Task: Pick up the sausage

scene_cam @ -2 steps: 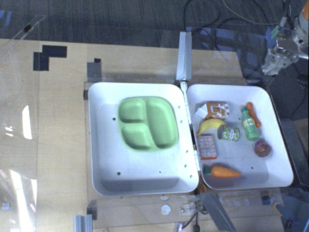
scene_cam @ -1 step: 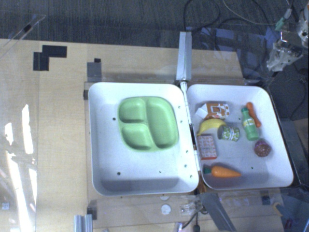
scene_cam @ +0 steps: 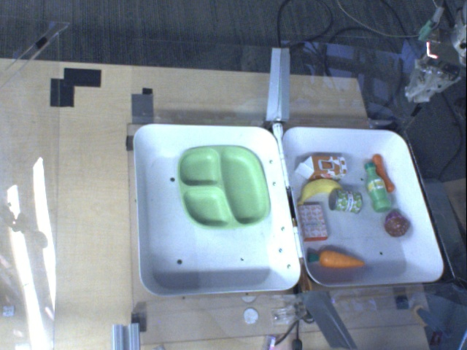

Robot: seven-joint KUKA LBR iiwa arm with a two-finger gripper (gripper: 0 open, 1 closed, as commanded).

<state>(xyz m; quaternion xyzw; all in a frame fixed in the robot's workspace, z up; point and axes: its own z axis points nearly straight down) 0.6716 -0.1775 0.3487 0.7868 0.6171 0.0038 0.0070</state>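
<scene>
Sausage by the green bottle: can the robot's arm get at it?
Probably yes: the sausage lies uncovered, nothing on top, but the green bottle sits right beside it and could crowd the end effector.

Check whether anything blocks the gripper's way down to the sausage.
Nothing lies on the sausage; it sits uncovered near the right bin's back right corner. The green bottle lies tight against its left side and may crowd a finger. The gripper is beyond the bin's far right corner.
</scene>
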